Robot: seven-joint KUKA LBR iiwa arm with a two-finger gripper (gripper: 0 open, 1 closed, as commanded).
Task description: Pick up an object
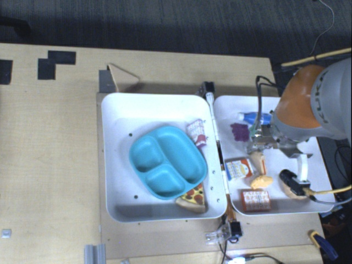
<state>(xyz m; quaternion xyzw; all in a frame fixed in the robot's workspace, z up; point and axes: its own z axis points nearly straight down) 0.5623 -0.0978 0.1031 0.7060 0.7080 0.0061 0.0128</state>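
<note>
My gripper (258,147) hangs low over the middle of the right bin (313,147), reaching in from the right below the orange band. A tan object (257,161) sits right under its tip, too hidden to tell whether it is held. Close around it lie a purple piece (239,131), a blue object (253,117), a white and blue carton (237,169), a yellow-orange piece (262,181) and a brown and red box (256,200).
The left bin (118,147) holds a blue divided plate (166,161), a small white and maroon packet (197,132) and a toy pizza slice (192,198). A ridge (217,147) separates the two bins.
</note>
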